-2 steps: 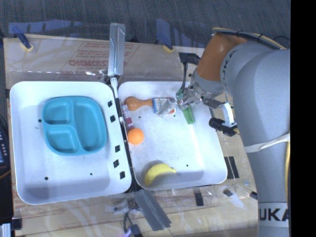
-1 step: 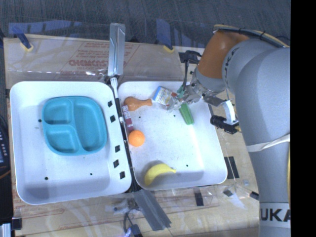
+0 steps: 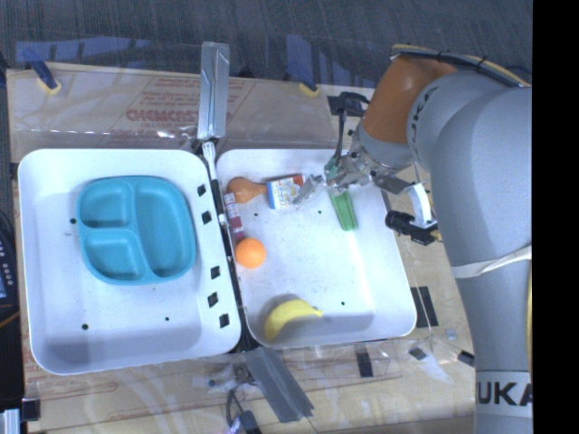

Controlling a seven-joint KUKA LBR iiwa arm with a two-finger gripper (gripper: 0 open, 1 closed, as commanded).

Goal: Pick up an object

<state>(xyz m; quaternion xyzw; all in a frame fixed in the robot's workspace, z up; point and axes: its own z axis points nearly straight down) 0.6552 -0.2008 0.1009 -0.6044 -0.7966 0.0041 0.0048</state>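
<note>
The right bin point(image 3: 384, 269) holds several objects. An orange ball point(image 3: 251, 253) lies near the divider, and a yellow banana point(image 3: 291, 316) rests at the front wall. A small white carton with a blue and red label point(image 3: 285, 191) lies at the back, next to a tan pear-shaped item point(image 3: 242, 188). A green tube point(image 3: 344, 211) lies at the back right. My gripper point(image 3: 326, 181) hangs low over the back of this bin, between the carton and the green tube and close to both. Nothing shows held in it.
A blue divided plate point(image 3: 136, 227) sits in the left bin point(image 3: 45, 333). A dark red marker-like stick point(image 3: 232, 217) lies along the divider point(image 3: 222, 251). The grey arm point(image 3: 470, 179) fills the right side above the bin's edge.
</note>
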